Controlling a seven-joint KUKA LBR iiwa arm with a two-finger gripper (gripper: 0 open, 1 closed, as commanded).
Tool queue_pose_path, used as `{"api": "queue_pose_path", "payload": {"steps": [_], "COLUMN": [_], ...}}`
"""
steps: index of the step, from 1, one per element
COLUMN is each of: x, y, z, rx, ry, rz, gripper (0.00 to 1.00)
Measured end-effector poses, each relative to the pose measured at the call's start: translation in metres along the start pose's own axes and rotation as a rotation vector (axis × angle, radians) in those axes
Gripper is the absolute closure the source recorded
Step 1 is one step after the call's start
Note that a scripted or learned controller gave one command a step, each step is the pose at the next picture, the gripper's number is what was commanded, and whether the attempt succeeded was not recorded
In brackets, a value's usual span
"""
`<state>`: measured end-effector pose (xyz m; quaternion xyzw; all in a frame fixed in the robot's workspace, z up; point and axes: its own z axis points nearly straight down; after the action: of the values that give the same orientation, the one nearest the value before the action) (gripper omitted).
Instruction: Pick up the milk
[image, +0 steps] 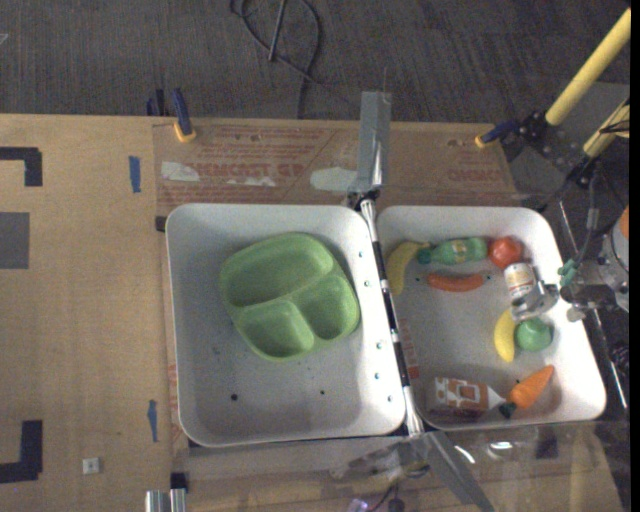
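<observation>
1. Milk carton (462, 396): lying flat near the front edge of the right bin (455, 330), beside a carrot (530, 388).
2. Claw (545, 300): at the right bin's right side, above a small can (519, 277); finger opening cannot be told.
3. Left bin (200, 380): green divided plate (289, 295).

A bench (90, 300) topped with tan board is seen from above. Two shallow white bins are set on it side by side, the left bin (190, 400) touching the right bin (580, 400) along a shared middle edge. Black tape marks (22, 165) are stuck near the bench's left edge, and short blue strips (135, 174) lie nearer the bins. A small pale object (91, 465), too small to be identified, rests near the lower left corner.
</observation>
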<state>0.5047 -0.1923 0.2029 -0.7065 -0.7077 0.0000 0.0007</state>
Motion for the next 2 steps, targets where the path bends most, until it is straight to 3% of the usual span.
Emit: {"api": "queue_pose_path", "payload": {"steps": [1,2], "x": [0.055,0.139], "y": [-0.018,-0.005], "z": [0.096,-0.004], "rx": [0.000,-0.001], "ry": [-0.001,0.000], "rz": [0.007,0.197], "gripper": [0.00,0.00]}}
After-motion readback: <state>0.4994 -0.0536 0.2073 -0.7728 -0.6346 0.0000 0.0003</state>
